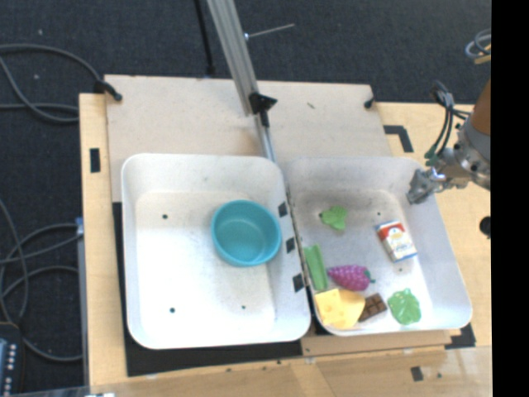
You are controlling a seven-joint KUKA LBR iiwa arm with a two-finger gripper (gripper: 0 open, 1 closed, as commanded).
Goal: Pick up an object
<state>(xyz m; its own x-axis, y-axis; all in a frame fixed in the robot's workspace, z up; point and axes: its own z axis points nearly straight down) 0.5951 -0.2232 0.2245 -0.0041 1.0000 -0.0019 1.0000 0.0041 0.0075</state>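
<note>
1. the hand [417, 187] sits at the upper right rim of the right bin [450, 255], reaching in from the right of the camera view; at this size and angle i cannot tell its state, and nothing shows in its grip.
2. the task names no particular thing, so any piece in the right bin would do. the nearest is the small red and white carton [397, 241], which lies on the bin floor below and a little left of the hand, apart from it.
3. the carton's long axis runs roughly from upper left to lower right in the view, so a grasp across its short side looks the natural one, in my judgement.
4. further from the hand, toward the bin's near edge, lie a green leafy piece [404, 306], a purple grape bunch [349, 277], a yellow cheese wedge [339, 308] and a brown chocolate piece [374, 307] touching it; a long green piece [314, 266] lies along the left wall, and a small green piece [334, 217] sits near the middle.
5. the blue bowl [245, 232] sits in the left bin [149, 304], well apart from the hand, across the divide.
6. both bins rest on the worktop [331, 106]. the move turns on going down and slightly left onto the carton.
</note>
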